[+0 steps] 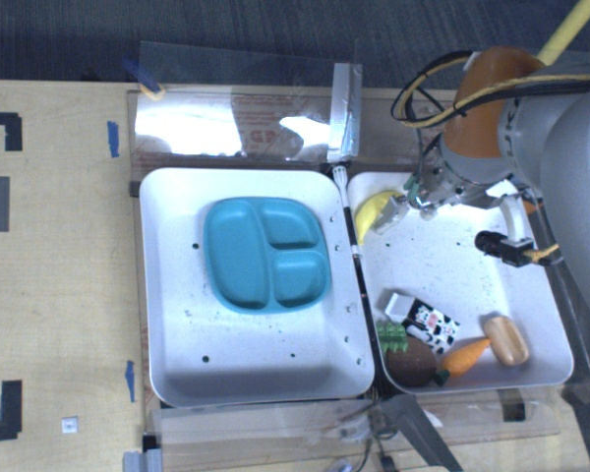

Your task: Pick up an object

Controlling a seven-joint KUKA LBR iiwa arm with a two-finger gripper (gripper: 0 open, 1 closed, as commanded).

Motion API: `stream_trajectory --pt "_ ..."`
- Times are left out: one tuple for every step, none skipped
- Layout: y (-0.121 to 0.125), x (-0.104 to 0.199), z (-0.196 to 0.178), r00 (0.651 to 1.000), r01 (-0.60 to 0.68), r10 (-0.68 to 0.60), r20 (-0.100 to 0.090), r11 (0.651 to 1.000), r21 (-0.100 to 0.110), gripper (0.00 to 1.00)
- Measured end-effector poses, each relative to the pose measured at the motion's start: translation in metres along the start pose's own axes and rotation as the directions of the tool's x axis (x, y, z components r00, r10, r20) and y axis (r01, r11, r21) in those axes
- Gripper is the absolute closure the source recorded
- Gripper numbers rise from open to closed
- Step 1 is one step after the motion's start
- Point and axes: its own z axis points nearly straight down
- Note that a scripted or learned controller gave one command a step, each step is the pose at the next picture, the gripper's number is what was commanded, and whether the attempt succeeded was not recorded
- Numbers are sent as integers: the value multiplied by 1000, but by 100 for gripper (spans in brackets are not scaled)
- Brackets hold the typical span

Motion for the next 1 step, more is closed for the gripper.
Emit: stream_trajectory --pt "-103 -13 -45 998 -70 70 2 998 -3 0"
